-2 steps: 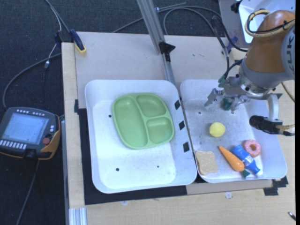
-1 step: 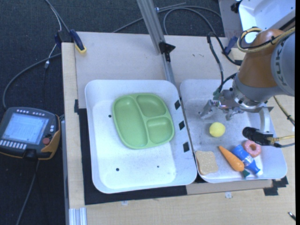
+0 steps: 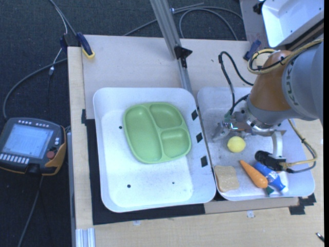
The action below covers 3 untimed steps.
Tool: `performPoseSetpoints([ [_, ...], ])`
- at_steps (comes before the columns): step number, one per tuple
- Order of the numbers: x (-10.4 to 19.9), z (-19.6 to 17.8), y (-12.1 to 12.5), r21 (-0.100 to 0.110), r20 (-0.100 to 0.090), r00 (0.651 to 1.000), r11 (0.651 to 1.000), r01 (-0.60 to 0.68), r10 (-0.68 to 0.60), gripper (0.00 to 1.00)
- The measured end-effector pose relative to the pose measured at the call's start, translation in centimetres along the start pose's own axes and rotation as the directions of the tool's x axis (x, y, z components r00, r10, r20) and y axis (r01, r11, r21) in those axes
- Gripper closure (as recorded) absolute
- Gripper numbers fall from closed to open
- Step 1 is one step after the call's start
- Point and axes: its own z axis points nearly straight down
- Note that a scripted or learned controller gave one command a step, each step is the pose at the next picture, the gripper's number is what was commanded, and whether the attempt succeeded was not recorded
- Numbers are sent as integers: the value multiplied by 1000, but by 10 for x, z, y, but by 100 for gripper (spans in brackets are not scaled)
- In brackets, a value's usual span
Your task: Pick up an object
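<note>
The end effector (image 3: 230, 129) sits low in the right bin (image 3: 307, 189), just above a yellow ball (image 3: 236, 144); finger spacing cannot be determined. The right bin also contains a carrot (image 3: 253, 173), a bread slice (image 3: 226, 178) and a blue tube (image 3: 272, 177). The left bin (image 3: 149, 194) holds a green divided plate (image 3: 157, 131).

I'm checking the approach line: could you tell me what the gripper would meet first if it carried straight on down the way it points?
Probably the yellow ball, which lies just below the gripper in the right bin. Depth is hard to judge from above, so it might touch the bin floor beside it instead.
</note>
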Motion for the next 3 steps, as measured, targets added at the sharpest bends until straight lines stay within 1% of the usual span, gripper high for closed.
performPoseSetpoints([
  [1,0,-15,3,-9,1,1000,1000,0,0,100],
  [2,-2,-59,3,-15,4,1000,1000,1,-1,100],
  [3,4,-106,10,-16,3,1000,1000,3,-2,100],
])
